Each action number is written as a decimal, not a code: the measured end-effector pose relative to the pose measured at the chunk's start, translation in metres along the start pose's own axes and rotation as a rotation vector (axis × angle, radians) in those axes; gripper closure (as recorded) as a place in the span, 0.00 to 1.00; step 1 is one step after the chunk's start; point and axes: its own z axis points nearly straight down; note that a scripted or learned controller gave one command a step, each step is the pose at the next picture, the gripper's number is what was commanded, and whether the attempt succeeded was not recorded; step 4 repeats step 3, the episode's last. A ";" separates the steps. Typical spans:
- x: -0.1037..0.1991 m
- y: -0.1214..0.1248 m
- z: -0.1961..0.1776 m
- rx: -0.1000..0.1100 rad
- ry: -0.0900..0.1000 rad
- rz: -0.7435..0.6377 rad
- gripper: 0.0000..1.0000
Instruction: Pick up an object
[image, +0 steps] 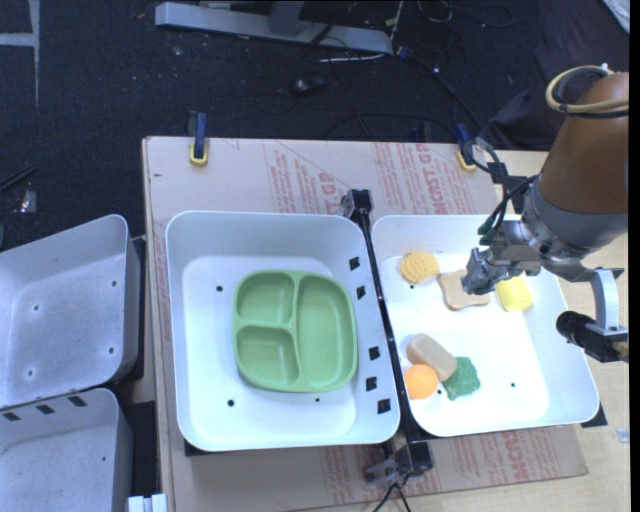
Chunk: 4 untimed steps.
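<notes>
My gripper (479, 274) hangs low in the right bin (560, 400), near its back. It is directly over the right end of a flat tan piece (456, 292) and hides part of it. A yellow block (514, 293) lies just right of the gripper. A round yellow ridged piece (420, 266) lies to its left. Nearer the front sit a tan bread-like block (432, 351), an orange ball (422, 381) and a green lump (463, 379), close together.
The left bin (195, 400) holds a green divided plate (295, 331). A black divider with clips (378, 330) runs between the bins. The arm's orange band and grey body (590, 160) loom over the right bin's back right corner.
</notes>
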 end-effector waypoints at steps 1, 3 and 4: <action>0.053 -0.004 0.016 0.000 0.000 0.000 1.00; 0.156 -0.023 0.030 0.001 0.000 -0.001 1.00; 0.156 -0.023 0.030 0.001 0.000 -0.001 1.00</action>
